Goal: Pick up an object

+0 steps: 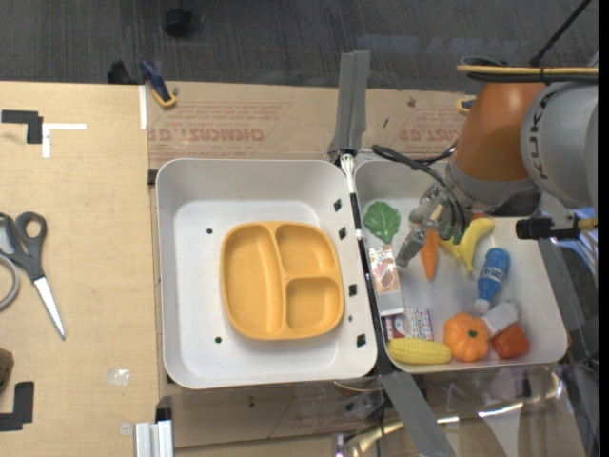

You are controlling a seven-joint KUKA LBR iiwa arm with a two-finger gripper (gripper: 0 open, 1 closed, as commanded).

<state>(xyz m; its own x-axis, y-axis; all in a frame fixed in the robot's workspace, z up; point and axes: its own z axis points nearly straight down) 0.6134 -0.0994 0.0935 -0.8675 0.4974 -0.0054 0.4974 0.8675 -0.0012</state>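
Corn point(420, 351) lies below hand point(425, 233), carrot point(430, 254) beside

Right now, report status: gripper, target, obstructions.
Gripper low in right bin, nothing visibly held. Carrot directly beside the fingers, banana close on its other side. Lettuce leaf and blue bottle crowd nearby.

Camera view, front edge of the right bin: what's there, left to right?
corn cob → orange pumpkin → red pepper
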